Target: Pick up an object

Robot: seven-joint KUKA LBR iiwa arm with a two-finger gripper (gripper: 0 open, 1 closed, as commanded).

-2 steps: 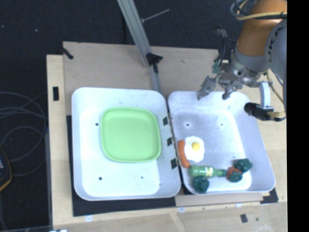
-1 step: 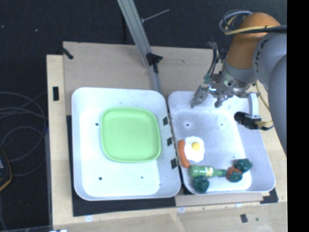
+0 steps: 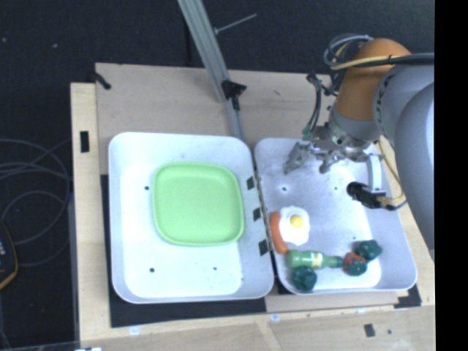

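My gripper (image 3: 310, 161) hangs over the far part of the right bin (image 3: 387, 218), its two fingers spread apart with nothing between them. Well below it in the same bin lie a fried egg toy (image 3: 295, 225), an orange carrot (image 3: 277, 232) beside the egg, a green bottle (image 3: 313, 259), a dark green piece (image 3: 304, 278), and a red and green piece (image 3: 355, 263) next to another green piece (image 3: 368, 249). All of these sit in the near half of the bin, apart from the gripper.
The left bin (image 3: 131, 196) holds a light green square plate (image 3: 197, 203). A grey metal pole (image 3: 208, 42) slants up from between the bins at the back. A black cable fitting (image 3: 360, 191) hangs by the arm at the right bin's right side.
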